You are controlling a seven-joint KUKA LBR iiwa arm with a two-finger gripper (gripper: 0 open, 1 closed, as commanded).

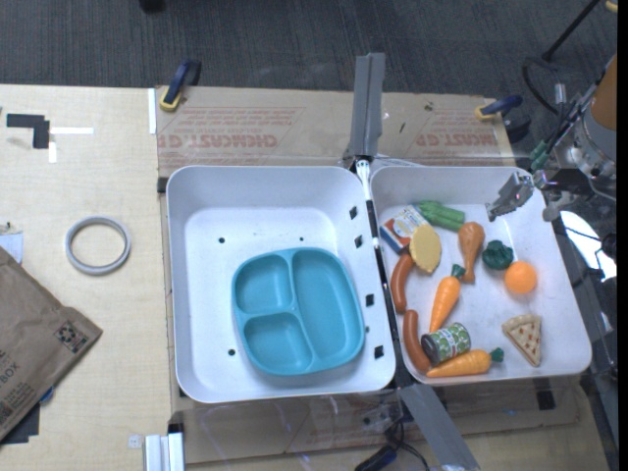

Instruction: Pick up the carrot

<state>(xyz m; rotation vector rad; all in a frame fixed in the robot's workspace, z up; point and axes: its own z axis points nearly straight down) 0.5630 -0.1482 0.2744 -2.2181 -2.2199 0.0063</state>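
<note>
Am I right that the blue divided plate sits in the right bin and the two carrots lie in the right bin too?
Not quite. The camera view shows the blue divided plate in the left bin. The two carrots do lie in the right bin.

We see two bins [186,263] of smooth, slightly glossy white plastic, and in the left one a sectioned plate [297,311] of matt turquoise plastic. The toy food looks like moulded plastic: the carrot [444,300] is a matt orange, the orange ball [520,279] has a soft sheen, and the small can [446,342] carries a printed green label. Under the bins lies brown corrugated cardboard [265,130] with red print, dull and fibrous. The bench [78,184] looks like pale, smooth wood. The tape ring [98,244] appears papery and matt. The gripper [510,196] shows bare grey metal.
</note>
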